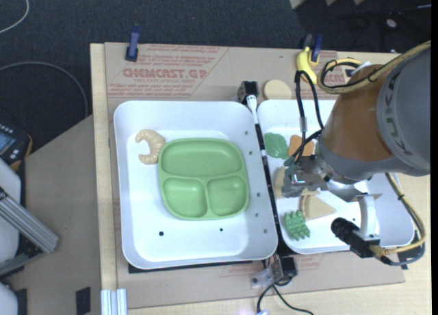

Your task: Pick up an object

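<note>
A smooth green divided plate [203, 177], three-sectioned with rounded corners, lies in the middle of the left white bin [130, 190]; a pale, curled croissant-shaped toy [150, 145] touches its upper-left rim, with bare bin floor all around; the table [171, 70] is brown board printed with red lettering. The grey and orange arm [366, 125] covers much of the right bin [321, 244]; its end effector [295, 178] hangs low over that bin's left half, its grip state hidden; a green leaf-shaped piece [276, 144] lies just above it, a ridged dark-green toy [296, 224] and a tan wedge [316, 206] just below, an orange piece [295, 146] beside the leaf.
</note>
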`<state>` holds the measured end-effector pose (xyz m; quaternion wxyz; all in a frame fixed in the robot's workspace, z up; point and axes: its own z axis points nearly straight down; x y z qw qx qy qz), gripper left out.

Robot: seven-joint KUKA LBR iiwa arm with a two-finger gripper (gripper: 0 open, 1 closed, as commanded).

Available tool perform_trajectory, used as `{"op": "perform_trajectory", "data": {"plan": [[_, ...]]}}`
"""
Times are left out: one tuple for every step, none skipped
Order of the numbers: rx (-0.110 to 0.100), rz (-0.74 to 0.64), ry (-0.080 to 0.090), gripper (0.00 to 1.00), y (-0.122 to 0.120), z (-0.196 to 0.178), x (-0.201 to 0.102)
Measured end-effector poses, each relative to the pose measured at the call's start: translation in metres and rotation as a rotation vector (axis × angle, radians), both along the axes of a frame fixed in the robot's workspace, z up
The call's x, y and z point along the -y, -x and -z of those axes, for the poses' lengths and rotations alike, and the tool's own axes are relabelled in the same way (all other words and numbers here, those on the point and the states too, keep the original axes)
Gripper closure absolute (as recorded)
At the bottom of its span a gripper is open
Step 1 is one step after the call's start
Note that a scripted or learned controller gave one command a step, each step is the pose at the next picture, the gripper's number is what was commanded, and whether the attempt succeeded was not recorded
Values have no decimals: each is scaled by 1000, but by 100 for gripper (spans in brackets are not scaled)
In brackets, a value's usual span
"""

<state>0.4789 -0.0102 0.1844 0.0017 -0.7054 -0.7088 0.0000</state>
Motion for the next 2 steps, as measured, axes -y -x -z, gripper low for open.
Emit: {"op": "perform_trajectory", "data": {"plan": [[21,-3,-1,100,-2,-173,-46],[9,-3,-1,100,-1,-218,-104]]}}
